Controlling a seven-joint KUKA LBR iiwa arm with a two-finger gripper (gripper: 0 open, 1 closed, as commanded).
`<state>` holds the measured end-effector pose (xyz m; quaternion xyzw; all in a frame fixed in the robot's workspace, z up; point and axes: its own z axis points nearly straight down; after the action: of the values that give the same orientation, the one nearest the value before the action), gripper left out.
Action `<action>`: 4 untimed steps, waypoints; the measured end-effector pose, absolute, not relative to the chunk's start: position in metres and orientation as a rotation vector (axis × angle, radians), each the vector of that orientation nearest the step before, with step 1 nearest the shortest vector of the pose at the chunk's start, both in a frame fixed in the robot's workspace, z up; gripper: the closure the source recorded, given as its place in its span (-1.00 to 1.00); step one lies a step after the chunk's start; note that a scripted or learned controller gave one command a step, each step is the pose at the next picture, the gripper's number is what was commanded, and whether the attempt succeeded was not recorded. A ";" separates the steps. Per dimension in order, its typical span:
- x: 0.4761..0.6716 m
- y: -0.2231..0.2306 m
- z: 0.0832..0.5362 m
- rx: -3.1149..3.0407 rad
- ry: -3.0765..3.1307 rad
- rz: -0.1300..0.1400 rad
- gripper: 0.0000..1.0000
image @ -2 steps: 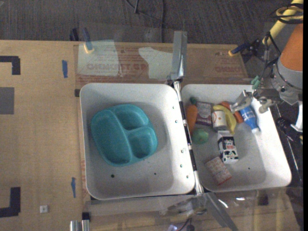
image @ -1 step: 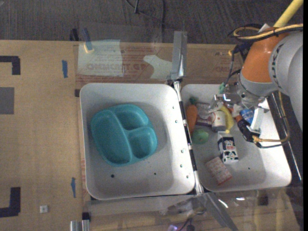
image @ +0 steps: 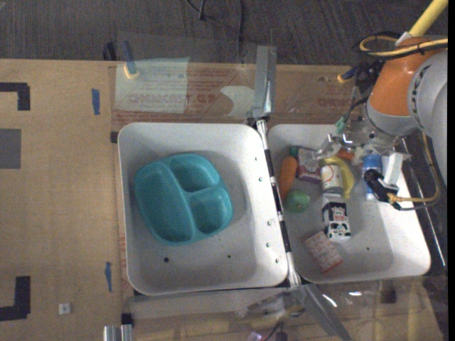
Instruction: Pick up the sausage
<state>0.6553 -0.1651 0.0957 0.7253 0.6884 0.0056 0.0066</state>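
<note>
Your gripper (image: 340, 148) sits low in the right bin (image: 409, 251), above the banana (image: 344, 174); its grip state cannot be told. Carrot (image: 286, 175) lies well left.

Your right bin (image: 412, 258) crowded along its top and left, carrot (image: 286, 174), banana (image: 343, 174), milk carton (image: 337, 221) close together, open floor lower right, left bin (image: 138, 261) holding teal plate (image: 183, 197).

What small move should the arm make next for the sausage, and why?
Probably shift the gripper toward the near edge of the right white bin: it sits over the far-side clutter, while the mottled pink oblong, apparently the sausage, lies apart.
</note>
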 end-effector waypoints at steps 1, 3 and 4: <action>0.656 -0.165 0.106 2.263 2.153 0.016 1.00; 0.652 -0.083 0.185 3.023 0.854 -0.001 1.00; 0.652 -0.083 0.185 3.024 0.855 -0.003 -1.00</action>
<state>0.6518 -0.0826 0.1845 0.9622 0.2722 -0.0010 -0.0003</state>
